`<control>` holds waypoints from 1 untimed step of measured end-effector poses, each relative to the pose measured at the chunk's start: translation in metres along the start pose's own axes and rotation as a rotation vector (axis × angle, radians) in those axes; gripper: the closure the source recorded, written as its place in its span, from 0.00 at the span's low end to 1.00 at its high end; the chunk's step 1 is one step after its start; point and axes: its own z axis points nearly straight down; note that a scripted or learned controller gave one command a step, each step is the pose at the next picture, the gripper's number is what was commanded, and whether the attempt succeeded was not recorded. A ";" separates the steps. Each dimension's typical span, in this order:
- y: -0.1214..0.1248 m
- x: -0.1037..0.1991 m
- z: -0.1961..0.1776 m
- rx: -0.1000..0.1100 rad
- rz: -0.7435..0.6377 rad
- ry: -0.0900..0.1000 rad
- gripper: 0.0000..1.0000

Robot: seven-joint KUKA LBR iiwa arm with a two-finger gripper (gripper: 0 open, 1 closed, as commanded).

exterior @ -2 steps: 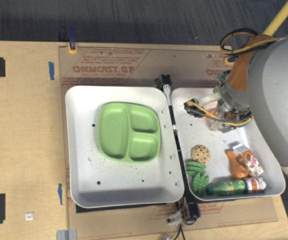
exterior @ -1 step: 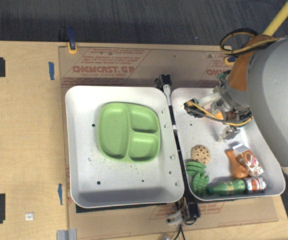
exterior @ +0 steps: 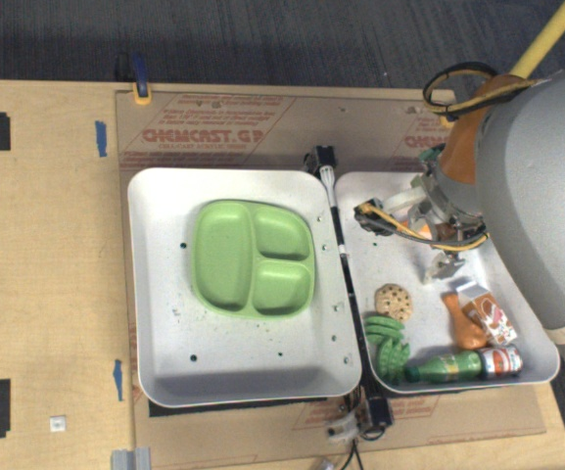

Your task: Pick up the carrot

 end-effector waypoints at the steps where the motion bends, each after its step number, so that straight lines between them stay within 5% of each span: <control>1: 0.002 -0.038 0.000 0.000 0.000 0.006 0.00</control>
